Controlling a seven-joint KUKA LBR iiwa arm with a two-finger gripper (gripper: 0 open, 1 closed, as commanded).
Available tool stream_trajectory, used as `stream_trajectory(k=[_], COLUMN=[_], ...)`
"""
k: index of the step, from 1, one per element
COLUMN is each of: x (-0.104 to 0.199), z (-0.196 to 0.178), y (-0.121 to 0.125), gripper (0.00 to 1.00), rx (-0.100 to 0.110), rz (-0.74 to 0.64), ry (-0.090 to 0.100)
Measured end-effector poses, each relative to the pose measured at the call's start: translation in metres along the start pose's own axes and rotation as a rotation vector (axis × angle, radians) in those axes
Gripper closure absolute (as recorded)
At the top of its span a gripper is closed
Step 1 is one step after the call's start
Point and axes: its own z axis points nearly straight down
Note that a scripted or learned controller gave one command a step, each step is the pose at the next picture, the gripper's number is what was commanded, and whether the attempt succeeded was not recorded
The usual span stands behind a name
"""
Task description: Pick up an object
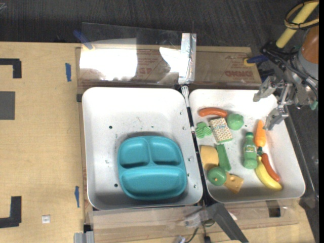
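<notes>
While my gripper (277,104) hangs over the right bin's (298,186) far right corner, I cannot tell how its jaws stand. Toy food (221,130) lies below; a carrot (260,133) sits nearest.

The floor (126,6) beyond the counter (38,135) is dark grey, with a faint weave like carpet. The counter is pale brown board, matte and evenly lit. Black tape marks (14,67) sit along its left side, some bent like brackets, and short strips of blue tape (68,71) stick near the bins. Behind the bins stands a low cardboard wall (217,67) with red print. A clear plastic sheet (131,59) leans against it and throws back a bright white glare from light overhead.
</notes>
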Motion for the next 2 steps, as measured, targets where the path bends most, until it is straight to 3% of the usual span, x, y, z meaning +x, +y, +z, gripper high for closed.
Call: stream_trajectory(k=[1, 2], x=[0.034, 0.048], z=[0.132, 0.165], y=[-0.043, -0.028], gripper=[0.00, 0.00], rx=[-0.003, 0.001], rz=[0.000, 0.036], ry=[0.013, -0.004])
